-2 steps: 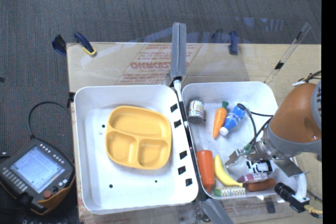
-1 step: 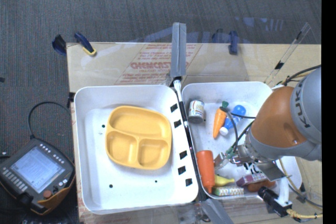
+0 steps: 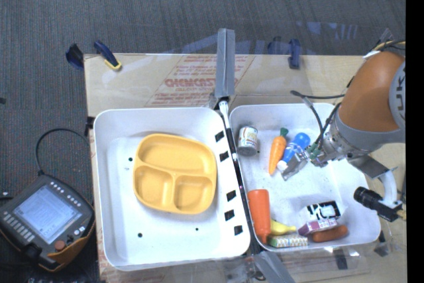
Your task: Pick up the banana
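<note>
wooden table (image 3: 132,79), two bins. hand (image 3: 296,163) hovers, can't tell its grip. banana (image 3: 282,227) lies below-left of it; looks like approach stage, needs descending there.

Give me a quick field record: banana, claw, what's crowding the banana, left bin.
banana: near front edge of right bin, mostly hidden
claw: over right bin's middle, beside blue bottle and carrot, well back from banana
crowding: orange cup against banana's left, small box in front
left bin: holds yellow tray
</note>
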Robot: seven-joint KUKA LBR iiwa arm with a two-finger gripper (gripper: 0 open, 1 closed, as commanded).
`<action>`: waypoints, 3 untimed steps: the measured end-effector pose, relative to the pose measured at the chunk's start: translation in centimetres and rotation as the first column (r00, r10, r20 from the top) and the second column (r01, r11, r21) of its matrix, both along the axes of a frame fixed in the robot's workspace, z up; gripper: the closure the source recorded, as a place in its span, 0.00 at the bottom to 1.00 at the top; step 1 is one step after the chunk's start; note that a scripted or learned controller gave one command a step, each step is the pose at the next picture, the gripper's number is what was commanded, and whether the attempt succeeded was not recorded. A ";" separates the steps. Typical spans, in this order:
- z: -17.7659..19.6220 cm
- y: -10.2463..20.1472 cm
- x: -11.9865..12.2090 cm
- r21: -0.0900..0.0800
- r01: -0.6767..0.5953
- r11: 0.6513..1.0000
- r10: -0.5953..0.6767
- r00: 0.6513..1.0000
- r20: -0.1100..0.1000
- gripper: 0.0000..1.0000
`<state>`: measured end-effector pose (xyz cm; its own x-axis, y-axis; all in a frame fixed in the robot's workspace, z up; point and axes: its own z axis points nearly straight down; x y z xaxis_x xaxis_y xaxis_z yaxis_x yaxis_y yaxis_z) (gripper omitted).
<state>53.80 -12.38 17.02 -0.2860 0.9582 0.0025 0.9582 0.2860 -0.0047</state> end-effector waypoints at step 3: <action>-6.0 -1.4 10.7 0.000 -0.187 0.982 0.187 0.982 0.003 0.00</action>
<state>64.50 -13.80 11.03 -0.4599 0.8880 0.0021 0.8880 0.4599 -0.0016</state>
